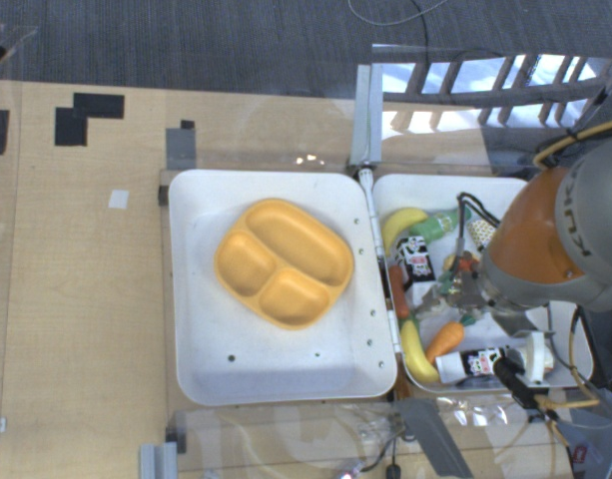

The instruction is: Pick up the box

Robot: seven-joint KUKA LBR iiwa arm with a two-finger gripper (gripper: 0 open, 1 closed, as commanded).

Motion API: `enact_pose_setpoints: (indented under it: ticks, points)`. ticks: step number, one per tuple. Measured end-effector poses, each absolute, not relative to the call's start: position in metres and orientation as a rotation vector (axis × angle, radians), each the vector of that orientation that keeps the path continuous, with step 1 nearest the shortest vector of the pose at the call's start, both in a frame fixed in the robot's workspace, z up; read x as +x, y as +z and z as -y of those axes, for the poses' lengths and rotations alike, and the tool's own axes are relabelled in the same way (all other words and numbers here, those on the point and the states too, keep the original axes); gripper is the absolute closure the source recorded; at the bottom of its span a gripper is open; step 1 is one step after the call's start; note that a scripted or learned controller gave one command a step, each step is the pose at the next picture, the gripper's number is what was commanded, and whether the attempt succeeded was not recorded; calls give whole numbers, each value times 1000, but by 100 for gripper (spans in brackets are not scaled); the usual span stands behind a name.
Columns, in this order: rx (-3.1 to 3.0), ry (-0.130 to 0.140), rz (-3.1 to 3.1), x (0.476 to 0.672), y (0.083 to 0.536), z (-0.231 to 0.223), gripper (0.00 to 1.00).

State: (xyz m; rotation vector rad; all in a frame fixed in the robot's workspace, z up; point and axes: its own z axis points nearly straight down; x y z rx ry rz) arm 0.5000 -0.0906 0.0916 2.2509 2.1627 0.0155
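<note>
The box (417,258) is a small black-and-white carton lying in the right bin (485,185), near its left wall. My gripper (453,292) hangs low over the middle of that bin, just right of and below the box, under the grey and orange wrist (535,238). The wrist hides much of the bin's right half. I see nothing held in the gripper.
The right bin also holds a yellow banana (400,223), a green item (440,226), a second banana (415,355), a carrot (445,339) and a white bottle (475,364). A yellow divided plate (284,262) lies in the left bin (201,367).
</note>
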Motion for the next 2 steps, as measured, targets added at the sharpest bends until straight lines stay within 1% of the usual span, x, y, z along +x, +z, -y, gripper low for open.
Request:
enact_pose_setpoints:
  ticks: [1, 2]
  points:
    - [2373, 23, -2042, 493, 91, 109, 0]
    - [2220, 13, -2205, 529, 91, 90, 0]
